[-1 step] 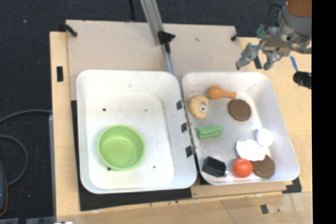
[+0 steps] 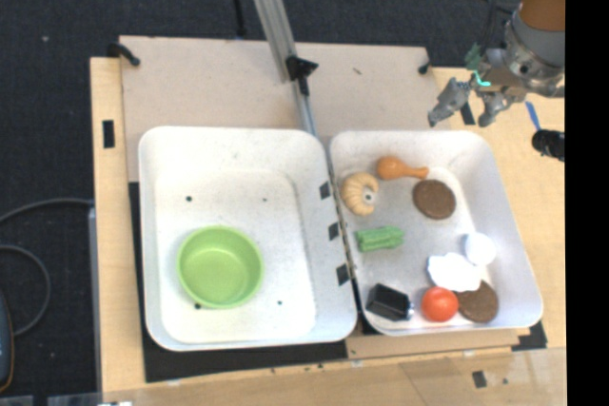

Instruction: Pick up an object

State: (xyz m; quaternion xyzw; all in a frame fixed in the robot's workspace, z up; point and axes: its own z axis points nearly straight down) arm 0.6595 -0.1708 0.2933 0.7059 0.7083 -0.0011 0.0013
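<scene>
Camera view, red round tomato [image 2: 439, 304], glossy, small

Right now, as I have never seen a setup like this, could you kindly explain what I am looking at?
This is one camera fixed above a bench, looking down at a slant. The grey and orange robot arm reaches in from the right; its two-finger gripper hangs open above the back edge of the right bin, holding nothing. The left bin holds a green bowl. The right bin holds small items: a tomato, two brown discs, a green block, a black piece, and some toy foods. The arm is meant to pick one up.
</scene>
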